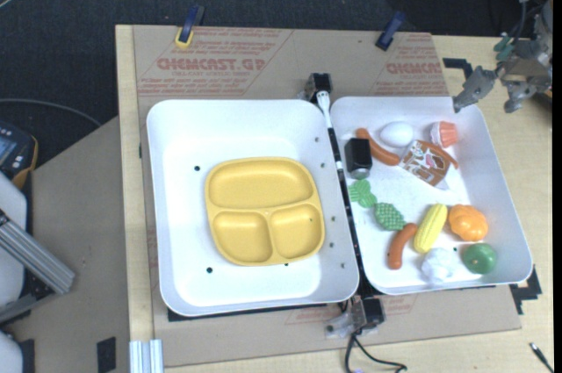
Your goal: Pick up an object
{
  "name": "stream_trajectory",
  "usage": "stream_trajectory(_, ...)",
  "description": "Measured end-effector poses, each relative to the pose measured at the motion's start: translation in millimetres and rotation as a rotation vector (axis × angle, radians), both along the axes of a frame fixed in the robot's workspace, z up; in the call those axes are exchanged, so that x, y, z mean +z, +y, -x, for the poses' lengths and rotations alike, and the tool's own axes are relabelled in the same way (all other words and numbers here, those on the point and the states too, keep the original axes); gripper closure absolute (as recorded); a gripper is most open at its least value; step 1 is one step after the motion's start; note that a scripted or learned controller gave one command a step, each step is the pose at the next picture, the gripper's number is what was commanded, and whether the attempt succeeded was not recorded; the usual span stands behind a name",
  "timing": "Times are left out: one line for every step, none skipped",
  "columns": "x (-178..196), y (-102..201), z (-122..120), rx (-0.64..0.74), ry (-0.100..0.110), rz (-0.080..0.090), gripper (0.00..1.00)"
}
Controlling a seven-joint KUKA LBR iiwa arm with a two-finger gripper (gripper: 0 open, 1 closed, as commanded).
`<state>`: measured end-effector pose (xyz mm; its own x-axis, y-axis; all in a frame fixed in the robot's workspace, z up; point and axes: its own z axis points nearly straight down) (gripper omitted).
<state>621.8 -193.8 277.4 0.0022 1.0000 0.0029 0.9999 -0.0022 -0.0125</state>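
A: White bins sit side by side on the worktop (263, 55); the left bin (176, 187) has a yellow tray (262, 210), the right bin (492, 187) has the toys. Where is the tool?

B: Tool (492, 86) hangs above the right bin's far corner, off the rim. Whether it is open or closed, I cannot tell; it is small and blurred. Nothing shows between its tips.

A: Which object to go for?

B: I'd judge the egg (396, 133) or the orange (467, 223). The egg touches a sausage (379, 152), but its top is free. The orange lies just beside the corn (430, 226) and near a green ball (479, 258).

A: How to do it well?

B: Come straight down over the centre, spread wide, and close across the narrow side. Avoid the packet (427, 162); it lies flat and would likely slip.
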Motion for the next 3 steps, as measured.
stream_trajectory(7, 0, -2, 0.003, -0.012, 0.003, 0.0)
stream_trajectory(-36, 5, -1, 0.003, -0.007, 0.001, 0.0)
stream_trajectory(-79, 6, -2, 0.003, -0.007, 0.001, 0.0)
